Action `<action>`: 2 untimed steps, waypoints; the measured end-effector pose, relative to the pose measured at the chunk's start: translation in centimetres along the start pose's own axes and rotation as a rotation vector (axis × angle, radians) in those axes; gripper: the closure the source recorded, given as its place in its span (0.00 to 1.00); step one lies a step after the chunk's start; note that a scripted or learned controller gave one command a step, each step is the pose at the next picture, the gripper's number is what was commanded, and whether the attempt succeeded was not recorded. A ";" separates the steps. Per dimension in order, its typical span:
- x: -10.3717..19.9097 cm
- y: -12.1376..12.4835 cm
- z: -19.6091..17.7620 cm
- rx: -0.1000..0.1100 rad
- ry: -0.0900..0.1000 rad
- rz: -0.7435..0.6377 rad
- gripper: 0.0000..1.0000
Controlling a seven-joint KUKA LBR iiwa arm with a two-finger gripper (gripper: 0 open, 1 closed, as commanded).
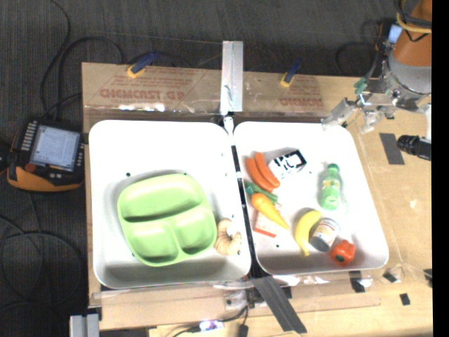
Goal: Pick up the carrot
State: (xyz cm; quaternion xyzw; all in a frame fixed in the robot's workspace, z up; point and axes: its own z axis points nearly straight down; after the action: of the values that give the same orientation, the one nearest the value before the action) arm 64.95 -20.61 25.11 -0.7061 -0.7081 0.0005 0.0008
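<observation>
The small red pepper (342, 252) lies at the right bin's (365, 188) near edge; the tapered orange carrot (269, 210) lies left of it. The two-finger gripper (349, 115) hangs over the far right rim, its opening indiscernible.

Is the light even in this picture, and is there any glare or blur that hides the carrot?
Camera view: light is even and shadows are soft; the carrot is fairly sharp in the right bin; glare whitens both bins; the gripper at the upper right is slightly blurred.

**Materials and finish**

The bins (163, 133) look like smooth white plastic. The green tray (165, 218) is matt plastic. The carrot (269, 210) has a smooth, plastic-looking skin. The bench (403, 209) looks like bare wood, the floor (210, 12) dark rough carpet.
</observation>
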 end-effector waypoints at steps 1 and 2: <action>6.6 -5.3 8.3 0.001 0.000 0.006 0.00; 12.7 -9.8 2.6 0.000 0.000 -0.282 0.00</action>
State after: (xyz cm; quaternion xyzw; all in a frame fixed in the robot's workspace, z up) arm 55.12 -7.89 22.57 -0.5997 -0.8003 0.0004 0.0010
